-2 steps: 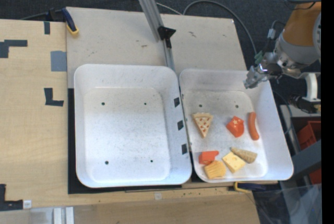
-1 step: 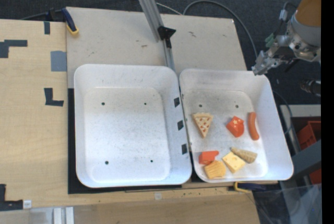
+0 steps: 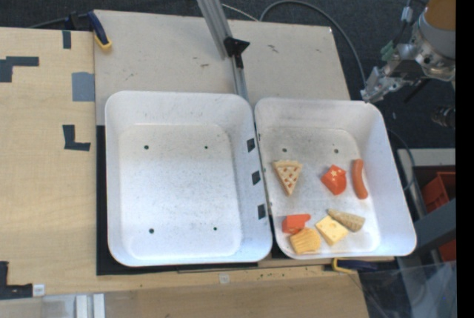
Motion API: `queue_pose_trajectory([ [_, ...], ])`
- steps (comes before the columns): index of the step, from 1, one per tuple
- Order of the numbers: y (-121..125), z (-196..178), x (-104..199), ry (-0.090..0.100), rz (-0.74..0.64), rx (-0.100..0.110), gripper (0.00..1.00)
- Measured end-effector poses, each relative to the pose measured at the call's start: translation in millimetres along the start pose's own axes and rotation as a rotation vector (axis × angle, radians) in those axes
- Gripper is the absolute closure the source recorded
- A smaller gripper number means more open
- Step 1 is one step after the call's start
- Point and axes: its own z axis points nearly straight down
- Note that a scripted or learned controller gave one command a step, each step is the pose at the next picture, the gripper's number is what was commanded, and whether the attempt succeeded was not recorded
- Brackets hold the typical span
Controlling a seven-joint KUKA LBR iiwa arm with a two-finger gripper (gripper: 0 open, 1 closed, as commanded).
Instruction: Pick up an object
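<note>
Overhead, end effector grip unreadable, glossy plastic pizza wedge, smooth sausage, right bin.

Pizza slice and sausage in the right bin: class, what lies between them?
In the camera view, a red block lies between the pizza slice and the sausage, apart from both, on the right bin floor.

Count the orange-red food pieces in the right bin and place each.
3: the sausage by the right wall, the red chunk just left of it, the flat orange piece near the front.
</note>
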Motion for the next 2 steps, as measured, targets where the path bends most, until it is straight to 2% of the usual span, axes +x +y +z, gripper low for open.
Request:
queue_pose_trajectory([
  [1,1.8,10.9,57.5,0.002,-0.005,0.003,1.00],
  [2,-7.9,21.3,99.1,0.001,-0.003,0.005,1.00],
])
